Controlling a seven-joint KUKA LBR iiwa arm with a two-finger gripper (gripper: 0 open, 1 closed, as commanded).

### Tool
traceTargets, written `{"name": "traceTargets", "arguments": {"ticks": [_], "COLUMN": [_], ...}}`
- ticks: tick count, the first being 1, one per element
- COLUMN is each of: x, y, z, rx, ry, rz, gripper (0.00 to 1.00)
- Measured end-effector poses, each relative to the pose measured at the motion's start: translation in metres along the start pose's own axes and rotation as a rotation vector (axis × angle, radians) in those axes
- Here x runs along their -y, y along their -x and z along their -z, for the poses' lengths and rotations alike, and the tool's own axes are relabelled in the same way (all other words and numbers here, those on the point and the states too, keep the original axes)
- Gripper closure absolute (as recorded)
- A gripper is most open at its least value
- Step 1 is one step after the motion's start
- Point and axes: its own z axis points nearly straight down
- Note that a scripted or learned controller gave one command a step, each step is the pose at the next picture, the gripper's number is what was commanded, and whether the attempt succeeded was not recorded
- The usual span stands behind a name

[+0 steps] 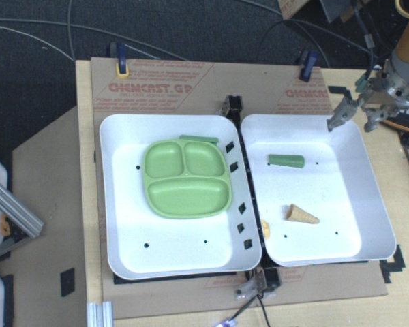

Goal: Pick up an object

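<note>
While poised above the right bin's point(375, 203) far right corner, jaws released, grasping nothing | green cylinder point(285, 161) at that bin's far middle | ice-cream cone point(301, 214) nearer front | green divided plate point(186, 179) in left bin point(123, 203)

One fixed overhead camera looks slantwise down on both bins point(116, 182).

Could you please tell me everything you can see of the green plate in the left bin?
The green plate is a rounded, divided dish in pale matte green, plastic by its look. Raised ridges split it into three wells: two smaller ones at the far side and one wide one nearer the camera. It lies flat and upright on the floor of the left bin, toward the far side. A darker green piece shows at its far edge.
</note>
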Motion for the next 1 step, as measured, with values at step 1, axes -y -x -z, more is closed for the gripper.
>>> {"name": "traceTargets", "arguments": {"ticks": [1], "x": [-0.0025], "y": [-0.0006], "z": [0.0084], "rx": [0.003], "ry": [0.014], "rz": [0.003], "gripper": [0.0]}}
